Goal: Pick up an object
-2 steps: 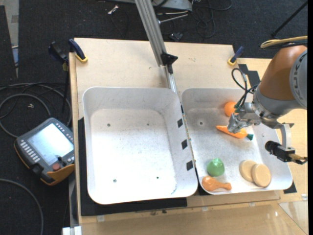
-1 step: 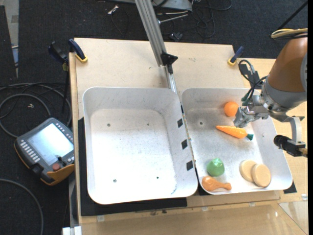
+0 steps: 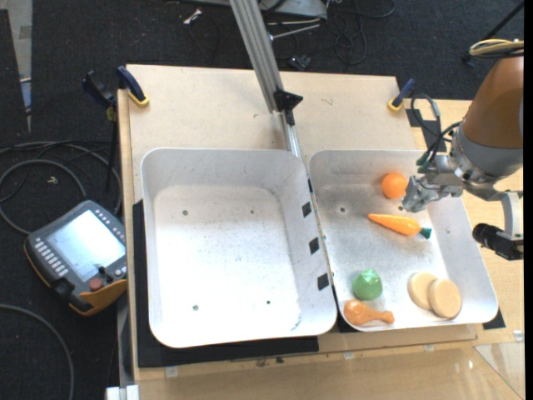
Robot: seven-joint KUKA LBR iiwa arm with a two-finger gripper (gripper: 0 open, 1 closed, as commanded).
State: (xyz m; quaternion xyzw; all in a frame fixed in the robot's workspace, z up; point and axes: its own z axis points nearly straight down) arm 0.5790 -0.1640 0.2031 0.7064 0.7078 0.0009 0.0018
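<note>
The gripper [image 3: 414, 202] hangs low over the far part of the right bin [image 3: 466, 248], reaching in from the right on the grey arm [image 3: 491, 132] with its orange band. Whether its tips are apart or together cannot be told from this slant, and nothing shows between them.

Just below the gripper, almost touching its tips, lies a carrot [image 3: 396, 222], orange with a green end, stretched across the bin floor with the green end pointing right. Just to the gripper's left and slightly farther back sits an orange ball [image 3: 393, 185], close beside the gripper body; contact cannot be made out.

Nearer the camera, well apart from the gripper, a green ball [image 3: 366, 286] rests on the bin floor. In front of that ball, by the bin's near rim, lies a peach drumstick shape [image 3: 367, 313]. To the right of these, two tan discs [image 3: 435, 294] lie overlapping near the bin's near right corner.

To the gripper's left, past the shared rims, sits the left bin [image 3: 166, 182]. Both bins rest on the pale surface [image 3: 208, 107]. A metal pole [image 3: 258, 44] slants up from the back edge between the bins. Yellow clamps [image 3: 133, 90] grip the surface at its far corners. Far to the left, on the dark floor [image 3: 50, 182], lies a control pendant [image 3: 77, 255] with a lit screen, among black cables [image 3: 33, 190].
</note>
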